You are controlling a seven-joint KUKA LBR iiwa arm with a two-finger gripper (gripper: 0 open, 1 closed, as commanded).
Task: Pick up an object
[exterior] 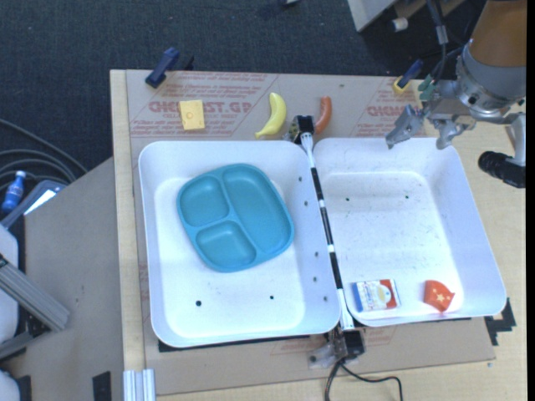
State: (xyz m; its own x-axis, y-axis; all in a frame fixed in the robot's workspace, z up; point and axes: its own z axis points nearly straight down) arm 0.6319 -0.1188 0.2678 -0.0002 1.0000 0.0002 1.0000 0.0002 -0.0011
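My gripper [422, 134] hangs over the back edge of the right bin [468, 199], its two fingers spread apart with nothing between them, so it is open. At the front of that bin lie a small white carton [374, 295] with a red and blue label and a red-orange piece [438, 295], both far from the gripper. In the left bin [163, 282] a blue divided plate [234, 217] lies flat.
Behind the bins, on the cardboard, sit a yellow banana [272, 114], an orange-red sausage [323, 114] and a yellow block [191, 116]. A blue clamp [161, 67] grips the board's back left edge. Black clips run along the seam between the bins [322, 215].
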